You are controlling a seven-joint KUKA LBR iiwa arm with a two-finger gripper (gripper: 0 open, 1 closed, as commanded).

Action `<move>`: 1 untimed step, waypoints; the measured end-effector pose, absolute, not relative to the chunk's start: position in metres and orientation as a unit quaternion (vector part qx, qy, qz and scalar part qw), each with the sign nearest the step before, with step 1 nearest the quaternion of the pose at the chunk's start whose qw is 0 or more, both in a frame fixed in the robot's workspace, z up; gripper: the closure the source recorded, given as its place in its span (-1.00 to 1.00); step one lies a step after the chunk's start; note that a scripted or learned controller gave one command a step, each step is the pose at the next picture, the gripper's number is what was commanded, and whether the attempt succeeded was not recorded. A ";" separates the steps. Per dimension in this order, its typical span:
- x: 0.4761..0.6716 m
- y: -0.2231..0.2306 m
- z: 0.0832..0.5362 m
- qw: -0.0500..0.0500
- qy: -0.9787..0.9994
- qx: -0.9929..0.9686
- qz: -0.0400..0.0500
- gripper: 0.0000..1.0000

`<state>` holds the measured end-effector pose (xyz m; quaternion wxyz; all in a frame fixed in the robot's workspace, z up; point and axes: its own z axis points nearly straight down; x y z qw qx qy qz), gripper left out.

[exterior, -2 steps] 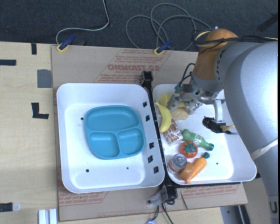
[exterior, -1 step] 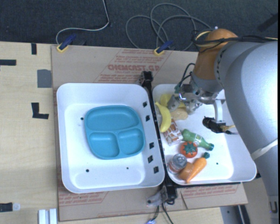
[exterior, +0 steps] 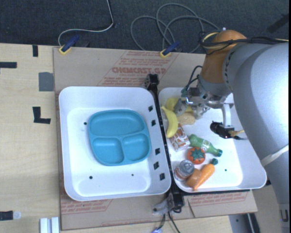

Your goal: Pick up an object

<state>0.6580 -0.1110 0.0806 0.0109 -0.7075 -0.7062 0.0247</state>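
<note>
My gripper (exterior: 192, 106) is low over the back of the right bin (exterior: 250, 174), reaching in from the right. Right under it lies a pale beige lump (exterior: 186, 118), too hidden to tell whether the two touch. A yellow banana (exterior: 170, 120) lies just left of the gripper, along the bin's left wall. In front of these sit a small printed packet (exterior: 180, 141), a green bottle (exterior: 204, 145), a red tomato (exterior: 196, 155), a grey can (exterior: 185, 168) and an orange carrot (exterior: 202, 175).
The left bin (exterior: 75, 130) holds a blue divided plate (exterior: 119, 136). A black divider (exterior: 157, 130) with clips runs between the bins. The large grey arm (exterior: 262, 96) covers the right bin's right side. Cables lie on the dark floor behind the bench.
</note>
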 end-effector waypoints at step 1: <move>0.658 -0.115 0.080 0.015 -0.707 -0.706 0.022 -1.00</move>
